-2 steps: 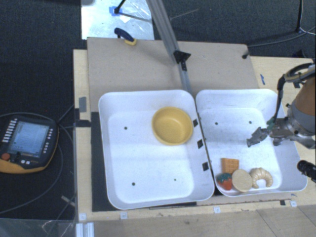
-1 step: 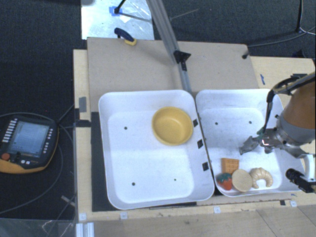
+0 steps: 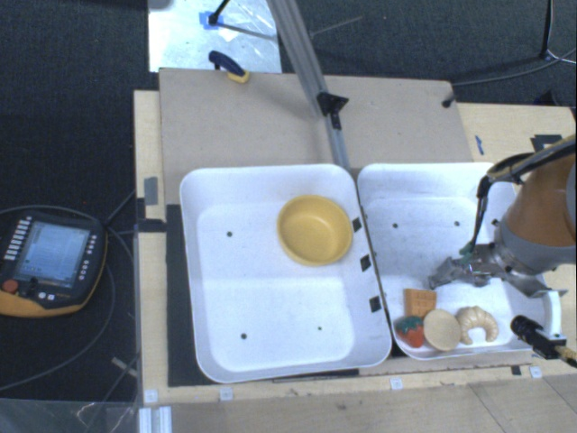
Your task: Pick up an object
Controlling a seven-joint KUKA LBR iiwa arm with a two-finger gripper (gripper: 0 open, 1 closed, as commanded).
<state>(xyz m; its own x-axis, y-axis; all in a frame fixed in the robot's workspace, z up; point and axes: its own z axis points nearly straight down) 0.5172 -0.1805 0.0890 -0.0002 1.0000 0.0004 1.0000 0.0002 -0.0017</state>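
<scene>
At the far left of the frame, on dark carpet, lies a teach pendant [image 3: 50, 262] with a lit screen and an orange-yellow casing, its cable trailing toward the bench. Right of it, the left bin [image 3: 216, 332] holds a yellow bowl [image 3: 315, 230], upright in the bin's upper right part (near the divide between the two bins). Above the bins, a grey pole [image 3: 306, 57] runs diagonally down from the top of the frame to the bins' shared upper edge. The right bin [image 3: 406, 197] has its objects clustered in the lower corner: an orange block [image 3: 419, 301], a red and green piece [image 3: 411, 334] just below it, a round cream disc [image 3: 442, 329] touching that, and a croissant-shaped piece [image 3: 479, 323] beside the disc. Just above this cluster hangs the gripper [image 3: 448, 273], reaching in from the right with nothing between its fingers; whether they are spread or closed I cannot tell.
</scene>
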